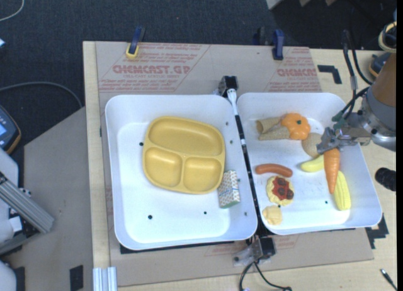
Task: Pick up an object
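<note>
- Nearest the camera, at the front rim of the right bin (371, 211), sits a small pale yellow lump of toy food (272, 215), well down and to the left of the pincer (330, 140).
- Just behind that lump lies a little round toy pizza (280, 189) with red topping, also down-left of the pincer.
- Beside it, nearer the right rim, a yellow corn cob (341, 190) lies below the pincer.
- At the same depth in the left bin (119, 157), a small speckled block (229, 189) leans by the dividing wall, far left of the pincer.
- An orange-red sausage (273, 170) lies left of and slightly below the pincer.
- An orange carrot (331, 167) points toward the camera, its top end right under the pincer's fingertips; a yellow banana piece (312, 165) touches its left side.
- A yellow divided plate (184, 154) with three compartments fills the middle of the left bin, well left of the pincer.
- Reaching in from the right, the grey pincer hangs low over the carrot's top and a pale round piece (310, 145). Whether its fingers are spread or closed, and whether they grip anything, I cannot tell.
- An orange pumpkin (295, 126) and a tan cone (272, 128) lie together just left of and beyond the pincer.
</note>
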Robot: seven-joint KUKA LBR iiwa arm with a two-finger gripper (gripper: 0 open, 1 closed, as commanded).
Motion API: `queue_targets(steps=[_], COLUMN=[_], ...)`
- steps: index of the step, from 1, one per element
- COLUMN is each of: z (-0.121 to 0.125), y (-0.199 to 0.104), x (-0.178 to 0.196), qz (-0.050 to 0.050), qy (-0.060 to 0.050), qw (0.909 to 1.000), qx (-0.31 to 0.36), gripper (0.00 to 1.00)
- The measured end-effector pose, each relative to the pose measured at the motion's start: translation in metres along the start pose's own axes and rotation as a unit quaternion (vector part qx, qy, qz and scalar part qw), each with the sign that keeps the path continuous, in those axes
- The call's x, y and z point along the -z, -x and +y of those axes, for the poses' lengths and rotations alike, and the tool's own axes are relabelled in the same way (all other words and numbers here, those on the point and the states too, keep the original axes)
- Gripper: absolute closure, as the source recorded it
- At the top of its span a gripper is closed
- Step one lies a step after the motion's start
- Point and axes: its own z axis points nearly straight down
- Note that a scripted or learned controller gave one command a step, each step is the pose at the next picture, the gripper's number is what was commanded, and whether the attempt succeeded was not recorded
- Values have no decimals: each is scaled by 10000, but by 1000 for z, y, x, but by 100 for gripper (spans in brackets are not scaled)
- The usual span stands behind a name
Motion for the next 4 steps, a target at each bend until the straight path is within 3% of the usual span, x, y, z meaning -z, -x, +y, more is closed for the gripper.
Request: queue_targets(steps=[2,4], z=[74,131], y=[-73,-161], x=[6,4], qz=[3,3], qy=[-4,-2], qw=[10000,10000], qx=[-13,-16], gripper=[100,100])
